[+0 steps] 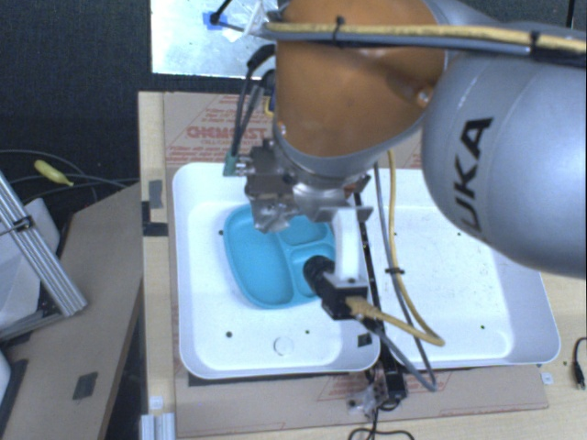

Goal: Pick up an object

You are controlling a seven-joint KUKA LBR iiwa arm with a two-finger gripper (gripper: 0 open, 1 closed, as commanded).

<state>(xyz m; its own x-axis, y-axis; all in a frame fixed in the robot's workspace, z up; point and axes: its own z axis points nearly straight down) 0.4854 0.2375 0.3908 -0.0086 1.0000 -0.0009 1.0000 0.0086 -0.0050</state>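
Observation:
A light blue divided plastic tray [268, 266] lies in the left white bin [206, 273], near its middle. The arm reaches in from the right and hangs over this bin. My gripper [272, 216] sits low over the tray's far edge, its metal body covering that edge. The wrist hides the fingertips, and I cannot see anything held between them.
The right white bin [459, 282] lies beside the left one, partly covered by the arm. Cables trail over the divider between the bins. A cardboard sheet [202, 131] lies under both bins. A metal frame [32, 255] stands at the left.

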